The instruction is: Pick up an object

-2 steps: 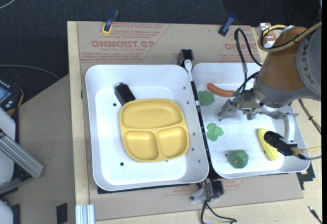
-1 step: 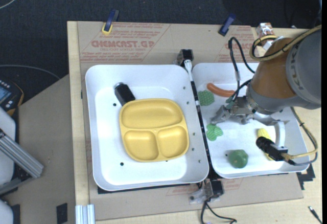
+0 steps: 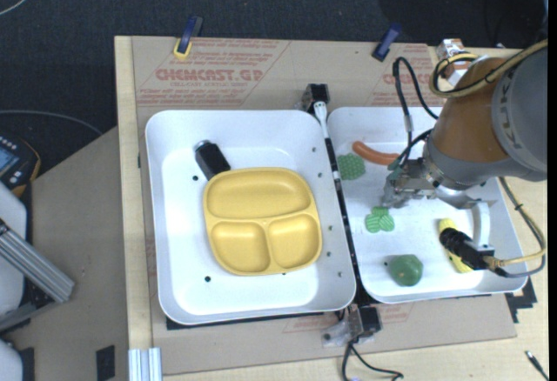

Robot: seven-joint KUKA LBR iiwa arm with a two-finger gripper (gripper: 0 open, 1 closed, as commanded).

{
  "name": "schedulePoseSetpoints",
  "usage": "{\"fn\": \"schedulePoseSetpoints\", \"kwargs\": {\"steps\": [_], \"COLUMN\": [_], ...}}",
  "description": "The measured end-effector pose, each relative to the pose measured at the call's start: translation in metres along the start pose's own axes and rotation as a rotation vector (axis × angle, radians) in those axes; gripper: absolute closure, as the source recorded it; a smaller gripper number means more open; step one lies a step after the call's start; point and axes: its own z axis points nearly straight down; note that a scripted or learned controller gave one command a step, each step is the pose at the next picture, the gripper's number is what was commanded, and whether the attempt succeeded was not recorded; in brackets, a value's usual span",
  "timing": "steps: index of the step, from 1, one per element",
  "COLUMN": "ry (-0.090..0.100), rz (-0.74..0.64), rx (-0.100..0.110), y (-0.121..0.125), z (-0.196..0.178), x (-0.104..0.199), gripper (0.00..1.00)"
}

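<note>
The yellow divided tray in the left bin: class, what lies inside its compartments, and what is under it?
The yellow divided tray shows three bare compartments. A black object lies at its upper left edge, on the left bin. Whatever lies beneath the tray is covered.

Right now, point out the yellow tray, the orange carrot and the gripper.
yellow tray (image 3: 259,218), camera view, its middle ridge.
orange carrot (image 3: 372,152), camera view, mid-length.
gripper (image 3: 394,193), camera view, at its tip above the small green piece (image 3: 379,220).

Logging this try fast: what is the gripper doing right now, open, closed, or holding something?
Gripper: cannot be told; it sits low in the right bin, just above the small green piece, with nothing visibly held.
</note>
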Motion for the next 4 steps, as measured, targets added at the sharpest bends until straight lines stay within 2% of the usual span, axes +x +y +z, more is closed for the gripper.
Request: {"fn": "schedulePoseSetpoints", "kwargs": {"steps": [2, 3, 4], "ry": [-0.003, -0.003, 0.000], "rz": [-0.004, -0.003, -0.007], "rx": [-0.002, 0.002, 0.003], "y": [0.011, 0.012, 0.033], "z": [-0.122, -0.128, -0.116], "x": [-0.002, -0.002, 0.049], "gripper": [1.00, 1.00, 1.00]}}
